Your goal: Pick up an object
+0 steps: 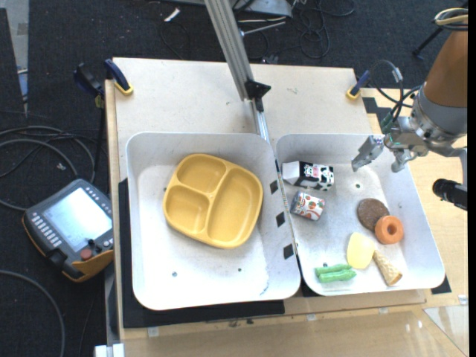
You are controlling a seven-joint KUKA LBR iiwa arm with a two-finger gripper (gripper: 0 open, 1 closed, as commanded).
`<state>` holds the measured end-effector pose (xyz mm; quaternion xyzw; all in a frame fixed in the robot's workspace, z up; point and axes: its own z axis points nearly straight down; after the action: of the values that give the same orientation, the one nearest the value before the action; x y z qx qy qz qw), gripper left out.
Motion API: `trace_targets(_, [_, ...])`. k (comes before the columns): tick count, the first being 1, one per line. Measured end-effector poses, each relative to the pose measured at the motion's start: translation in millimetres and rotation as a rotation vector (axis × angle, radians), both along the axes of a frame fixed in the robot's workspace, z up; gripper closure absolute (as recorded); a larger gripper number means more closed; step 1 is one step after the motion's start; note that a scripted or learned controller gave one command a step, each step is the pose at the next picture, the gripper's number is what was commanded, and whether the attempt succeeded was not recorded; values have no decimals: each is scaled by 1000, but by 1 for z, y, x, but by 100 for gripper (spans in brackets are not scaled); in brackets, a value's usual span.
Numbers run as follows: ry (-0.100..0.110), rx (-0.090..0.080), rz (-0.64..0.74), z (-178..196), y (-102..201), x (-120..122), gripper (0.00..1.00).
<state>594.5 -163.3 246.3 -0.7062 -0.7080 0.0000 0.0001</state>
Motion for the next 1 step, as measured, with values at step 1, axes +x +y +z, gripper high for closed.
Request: trace_targets(1, [0,0,0,0,0,0,0])
